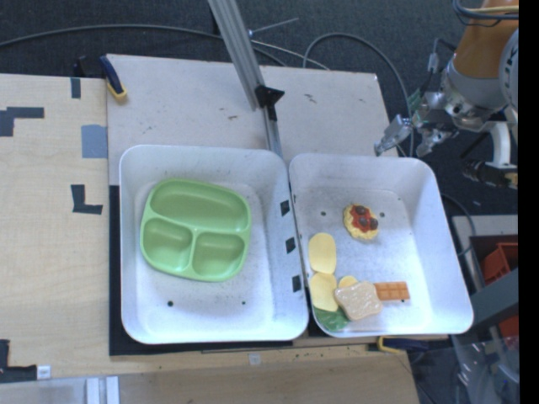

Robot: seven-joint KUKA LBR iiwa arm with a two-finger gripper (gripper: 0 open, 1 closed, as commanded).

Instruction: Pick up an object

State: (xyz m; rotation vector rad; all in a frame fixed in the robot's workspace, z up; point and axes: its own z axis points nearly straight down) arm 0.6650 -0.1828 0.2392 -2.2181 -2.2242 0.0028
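The gripper (406, 139) is hanging spread and holding nothing, just outside the right bin's (421, 172) top rim. Toy food (360, 221) is lying along that bin's lower left, leaving its right side open.

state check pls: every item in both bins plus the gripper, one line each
gripper: open, above the right bin's far rim, holding nothing
green tray: flat in left bin, compartments bare
pizza piece: lying flat, right bin, apart from the rest
yellow slices: lying by the near-left wall
toast: lying flat beside the yellow slices
orange wafer: flat, beside toast
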